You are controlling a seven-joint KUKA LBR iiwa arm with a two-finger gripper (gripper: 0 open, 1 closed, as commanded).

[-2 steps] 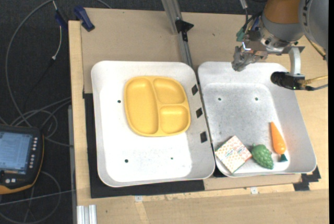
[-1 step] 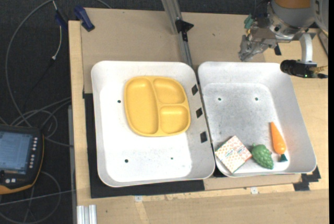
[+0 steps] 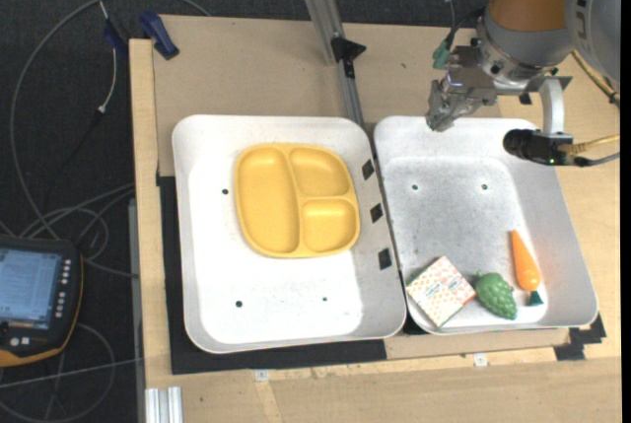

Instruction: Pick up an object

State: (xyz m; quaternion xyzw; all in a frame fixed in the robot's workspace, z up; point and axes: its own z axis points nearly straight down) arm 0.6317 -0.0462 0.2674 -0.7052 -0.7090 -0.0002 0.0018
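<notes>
My gripper (image 3: 441, 118) hangs over the far left corner of the right bin (image 3: 463, 214), well above its floor, with nothing seen between its fingers. At the near end of that bin lie an orange toy carrot (image 3: 525, 260), a green bumpy toy vegetable (image 3: 496, 295) and a small patterned white card box (image 3: 440, 290). All three sit far from the gripper, towards the front. A yellow divided plate (image 3: 296, 199) rests in the left bin (image 3: 212, 244).
A slanted metal pole (image 3: 325, 12) rises behind the seam between the bins. Black clips (image 3: 375, 212) line that seam. A blue clamp (image 3: 158, 35) sits at the bench's far left corner. Cables and a tablet pendant (image 3: 35, 298) lie on the floor to the left.
</notes>
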